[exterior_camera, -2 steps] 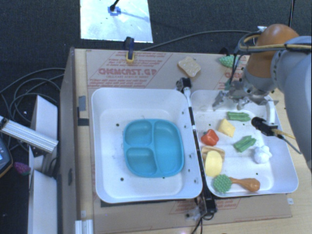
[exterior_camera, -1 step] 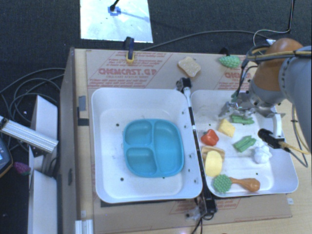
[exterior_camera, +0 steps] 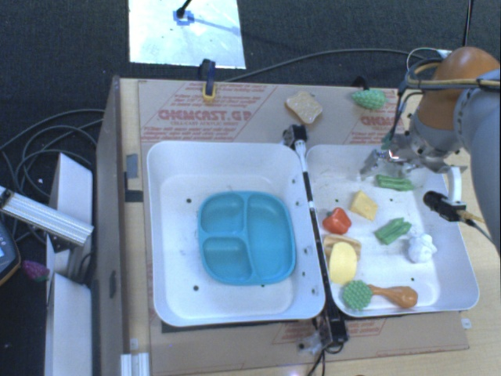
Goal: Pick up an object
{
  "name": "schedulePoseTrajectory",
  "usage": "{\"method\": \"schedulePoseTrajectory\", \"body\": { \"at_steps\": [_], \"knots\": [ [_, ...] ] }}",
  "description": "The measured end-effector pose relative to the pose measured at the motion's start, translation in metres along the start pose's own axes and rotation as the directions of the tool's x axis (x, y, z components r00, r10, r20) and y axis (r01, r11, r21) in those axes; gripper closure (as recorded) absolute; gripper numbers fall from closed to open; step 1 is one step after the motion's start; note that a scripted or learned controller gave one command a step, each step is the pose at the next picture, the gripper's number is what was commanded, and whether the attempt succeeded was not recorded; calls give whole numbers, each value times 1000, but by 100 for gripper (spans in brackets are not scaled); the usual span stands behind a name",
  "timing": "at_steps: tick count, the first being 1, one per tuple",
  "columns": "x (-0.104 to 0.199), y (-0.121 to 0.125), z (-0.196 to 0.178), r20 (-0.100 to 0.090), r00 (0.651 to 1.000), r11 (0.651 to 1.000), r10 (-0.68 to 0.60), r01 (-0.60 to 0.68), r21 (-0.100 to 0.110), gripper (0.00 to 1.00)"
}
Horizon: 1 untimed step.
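Over the right bin's far edge, your gripper [exterior_camera: 389,155] hung low, and whether its tips were apart or together I could not tell at that size and blur; nothing showed held in it. Just below and right of it lay a green bean [exterior_camera: 394,182], long axis running left to right across the view, close enough that I judged it your likeliest target: the coming move would have to go down and slightly toward the near side, with the closing line set across the bean's length. Farther out in that right bin [exterior_camera: 470,284] you had a yellow wedge [exterior_camera: 363,205], a red pepper [exterior_camera: 337,221], a second green piece [exterior_camera: 392,230], a white lump [exterior_camera: 421,247], a yellow slab [exterior_camera: 343,263] and a round green head beside an orange drumstick [exterior_camera: 394,294], all well apart from the gripper. Left of the divider, the left bin [exterior_camera: 168,288] carried a blue tray [exterior_camera: 245,237]. Behind the bins, on the board [exterior_camera: 235,104], lay a bread slice [exterior_camera: 304,107] and a green knob [exterior_camera: 369,98]. Red print on that board read "CHEMCAST GP", repeated faintly elsewhere; no other writing was legible to you.
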State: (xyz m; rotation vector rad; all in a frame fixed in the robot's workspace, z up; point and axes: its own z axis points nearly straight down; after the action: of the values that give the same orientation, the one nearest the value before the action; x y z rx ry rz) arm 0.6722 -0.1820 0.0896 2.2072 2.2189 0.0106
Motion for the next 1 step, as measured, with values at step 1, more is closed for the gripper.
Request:
{"method": "schedulePoseTrajectory", "body": {
  "at_steps": [1],
  "knots": [
    [-25,-19,-13,-1,1000,1000,4,-4,10,0]
  ]
}}
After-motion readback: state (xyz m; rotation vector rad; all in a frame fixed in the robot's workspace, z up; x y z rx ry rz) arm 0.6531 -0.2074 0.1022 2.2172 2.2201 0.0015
